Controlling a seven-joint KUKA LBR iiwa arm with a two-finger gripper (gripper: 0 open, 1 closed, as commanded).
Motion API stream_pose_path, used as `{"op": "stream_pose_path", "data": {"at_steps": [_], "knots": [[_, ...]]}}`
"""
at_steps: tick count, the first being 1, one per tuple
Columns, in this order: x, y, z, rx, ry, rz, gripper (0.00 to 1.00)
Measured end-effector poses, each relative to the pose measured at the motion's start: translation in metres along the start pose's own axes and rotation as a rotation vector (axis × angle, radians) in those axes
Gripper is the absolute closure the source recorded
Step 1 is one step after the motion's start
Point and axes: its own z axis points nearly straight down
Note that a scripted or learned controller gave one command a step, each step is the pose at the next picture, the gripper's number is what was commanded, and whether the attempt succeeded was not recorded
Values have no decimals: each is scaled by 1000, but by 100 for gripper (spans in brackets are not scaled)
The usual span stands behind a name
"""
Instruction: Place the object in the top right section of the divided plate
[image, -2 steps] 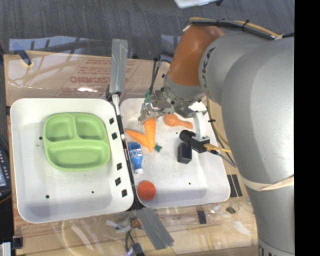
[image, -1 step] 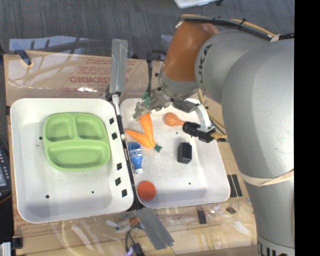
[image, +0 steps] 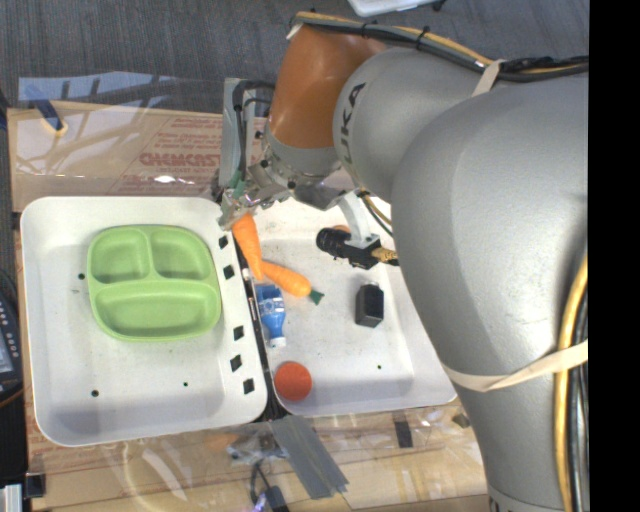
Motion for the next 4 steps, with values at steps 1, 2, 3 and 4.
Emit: {"op": "stream_pose_path", "data": {"at_steps": [1,2,3,4], "knots": [[-33,-29,1,4,1,-72,100],[-24,-28,1,6,2,-131,100],[60,6,1,2,0,-257,100],[59,6,0,3,-1,-256,0]]}}
